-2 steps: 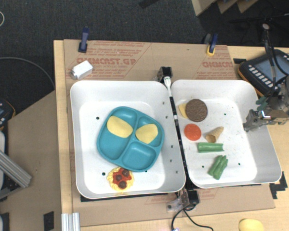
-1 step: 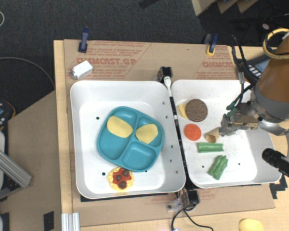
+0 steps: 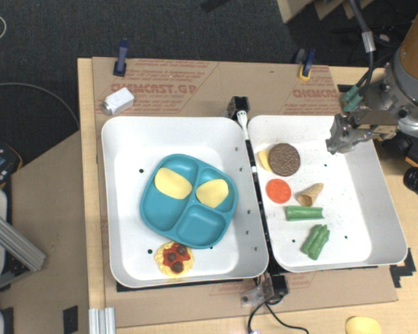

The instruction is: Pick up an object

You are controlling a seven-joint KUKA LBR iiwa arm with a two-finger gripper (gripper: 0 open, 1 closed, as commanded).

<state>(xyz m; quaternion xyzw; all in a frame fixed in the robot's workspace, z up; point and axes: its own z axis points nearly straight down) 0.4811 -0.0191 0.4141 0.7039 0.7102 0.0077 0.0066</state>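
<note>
My gripper (image 3: 336,143) hangs over the upper right part of the right bin (image 3: 376,186), above bare white floor. Nothing shows between its fingers. To its left lie a brown round cookie (image 3: 284,158) with a yellow slice (image 3: 264,160) beside it, and below them an orange-red disc (image 3: 279,191). A tan cone (image 3: 309,195), a green bean piece (image 3: 304,213) and a green pod (image 3: 315,241) lie lower in the same bin. The nearest thing to the gripper is the cookie, a short way to its left.
The left bin (image 3: 118,207) holds a blue divided plate (image 3: 187,200) with two yellow pieces, and a small pizza toy (image 3: 174,258) below it. A white block (image 3: 118,101) and two blue clamps sit on the cardboard behind the bins. A yellow object (image 3: 362,324) lies at the bottom right.
</note>
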